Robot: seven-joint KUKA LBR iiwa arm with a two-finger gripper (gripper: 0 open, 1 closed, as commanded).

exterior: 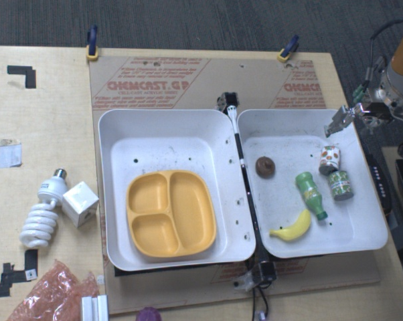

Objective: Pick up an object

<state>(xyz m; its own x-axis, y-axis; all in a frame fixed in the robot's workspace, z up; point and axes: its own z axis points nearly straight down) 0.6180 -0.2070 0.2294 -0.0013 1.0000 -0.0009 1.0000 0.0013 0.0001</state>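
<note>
Objects to grab are all in the right bin (369, 236): going left to right there's a brown ball (265, 166), a banana (292, 227) near the front, a green bottle (311, 194), then two small cans (335, 170) by the right wall. Left bin (114, 179) just has a yellow divided plate (170, 212). The hand (340, 119) hangs over the right bin's far right corner, above the cans, nothing in it, fingers look slightly apart.

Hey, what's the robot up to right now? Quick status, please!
Gripper above right bin's upper right corner, holding nothing. Two small cans sit just below it. Nothing in the way.
</note>
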